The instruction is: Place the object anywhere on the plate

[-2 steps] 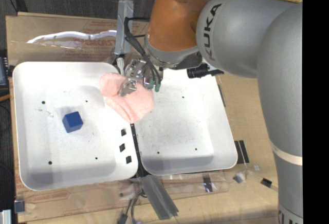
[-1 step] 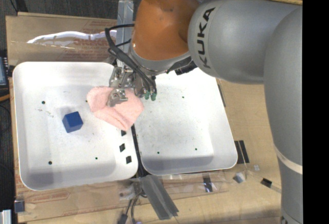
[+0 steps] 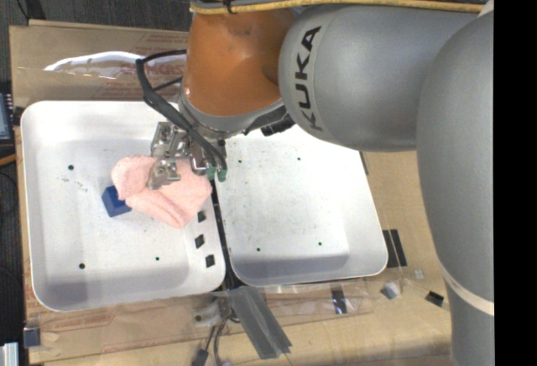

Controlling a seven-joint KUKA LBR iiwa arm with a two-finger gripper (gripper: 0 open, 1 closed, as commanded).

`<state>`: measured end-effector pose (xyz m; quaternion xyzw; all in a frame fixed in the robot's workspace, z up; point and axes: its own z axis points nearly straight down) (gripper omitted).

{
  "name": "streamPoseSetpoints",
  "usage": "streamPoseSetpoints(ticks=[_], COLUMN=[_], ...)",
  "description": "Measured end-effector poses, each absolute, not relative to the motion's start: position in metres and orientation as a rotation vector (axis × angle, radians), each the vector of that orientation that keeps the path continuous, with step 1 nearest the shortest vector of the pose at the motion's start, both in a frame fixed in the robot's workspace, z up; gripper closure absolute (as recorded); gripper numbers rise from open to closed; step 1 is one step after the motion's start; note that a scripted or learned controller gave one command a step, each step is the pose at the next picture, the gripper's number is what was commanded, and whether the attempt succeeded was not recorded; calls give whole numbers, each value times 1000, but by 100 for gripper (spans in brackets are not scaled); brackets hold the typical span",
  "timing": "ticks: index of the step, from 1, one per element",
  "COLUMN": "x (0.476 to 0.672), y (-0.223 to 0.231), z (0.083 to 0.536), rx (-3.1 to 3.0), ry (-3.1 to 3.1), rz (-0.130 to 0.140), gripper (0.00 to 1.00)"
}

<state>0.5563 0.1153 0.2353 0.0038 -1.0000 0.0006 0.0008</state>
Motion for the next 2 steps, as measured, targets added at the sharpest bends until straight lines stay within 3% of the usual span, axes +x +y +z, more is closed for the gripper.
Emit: streamPoseSetpoints(ticks=[2], x=[522], y=[212], z=[231], rx=[15], ry=[-3142], rz=[1], gripper=[100])
